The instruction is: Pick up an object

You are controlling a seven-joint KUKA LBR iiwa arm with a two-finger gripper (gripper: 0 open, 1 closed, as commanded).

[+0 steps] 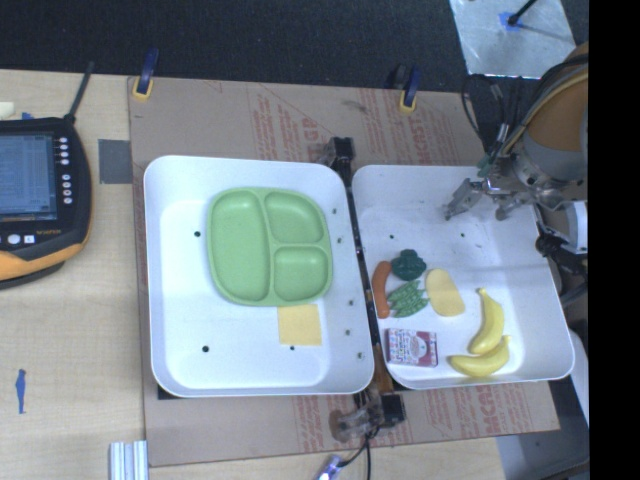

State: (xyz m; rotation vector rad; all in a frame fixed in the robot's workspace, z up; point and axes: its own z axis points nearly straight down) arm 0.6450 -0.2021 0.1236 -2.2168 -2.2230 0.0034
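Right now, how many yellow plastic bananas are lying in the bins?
2. Both lie in the right white bin, near its front right corner: one curved yellow plastic banana, the other just below it, touching.

Brown cardboard sheet (250, 128) over a light wood bench (60, 368), held at the far edge by two clamps, blue-and-yellow (146, 74) at left, blue (405, 86) at right. Grey tape patch (115, 161) on bench beside cardboard. Teach pendant (38, 196) at left edge, screen lit, orange underside. Dark floor (280, 13) beyond bench. Silver panel (510, 23) at upper right, blue mark on it. Even light, soft shadows.
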